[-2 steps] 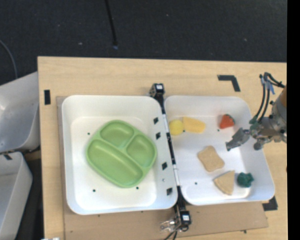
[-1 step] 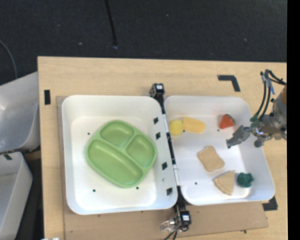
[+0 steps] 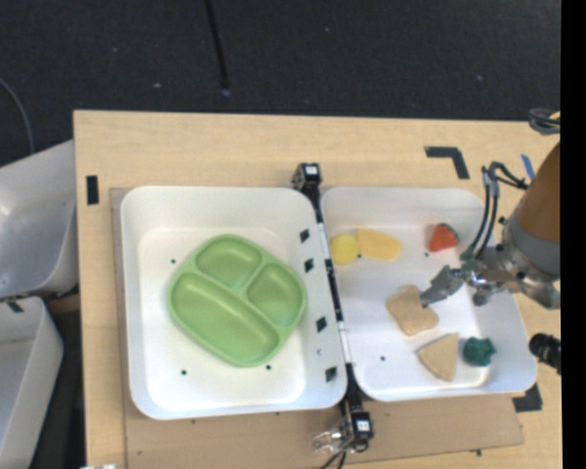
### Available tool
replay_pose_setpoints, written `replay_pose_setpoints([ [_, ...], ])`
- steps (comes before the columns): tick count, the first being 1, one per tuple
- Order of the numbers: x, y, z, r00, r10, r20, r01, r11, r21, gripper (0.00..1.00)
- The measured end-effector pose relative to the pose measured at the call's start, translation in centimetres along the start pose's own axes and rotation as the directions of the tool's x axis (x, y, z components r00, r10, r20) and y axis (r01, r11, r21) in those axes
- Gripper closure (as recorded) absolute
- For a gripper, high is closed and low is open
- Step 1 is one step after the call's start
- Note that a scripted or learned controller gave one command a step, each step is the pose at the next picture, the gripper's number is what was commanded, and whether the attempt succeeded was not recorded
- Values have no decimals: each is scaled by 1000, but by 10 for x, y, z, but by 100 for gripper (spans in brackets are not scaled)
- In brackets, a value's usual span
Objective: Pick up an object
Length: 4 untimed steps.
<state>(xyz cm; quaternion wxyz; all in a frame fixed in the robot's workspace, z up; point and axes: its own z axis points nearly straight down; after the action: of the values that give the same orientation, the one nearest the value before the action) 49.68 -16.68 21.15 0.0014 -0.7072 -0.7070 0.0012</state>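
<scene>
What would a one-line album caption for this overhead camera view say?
Robot gripper hovers over toy food in the right bin, beside a tan heart-shaped piece; a green divided plate sits in the left bin.

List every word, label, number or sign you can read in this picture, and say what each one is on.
None: no legible text anywhere in the camera view.
The black corner marks on the wooden bench are plain shapes, not letters.
The green divided plate in the left bin bears no print.
The food pieces in the right bin and the gripper show no labels.
</scene>
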Motion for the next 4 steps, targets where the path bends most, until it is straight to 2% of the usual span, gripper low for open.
replay_pose_setpoints([
  [1,3,-1,43,1000,2,0,-2,1000,0,0],
  [2,9,0,104,1000,2,0,-2,1000,0,0],
  [3,8,1,90,1000,9,1,-9,1000,-6,100],
  [4,7,3,47,1000,0,2,0,1000,-9,100],
])
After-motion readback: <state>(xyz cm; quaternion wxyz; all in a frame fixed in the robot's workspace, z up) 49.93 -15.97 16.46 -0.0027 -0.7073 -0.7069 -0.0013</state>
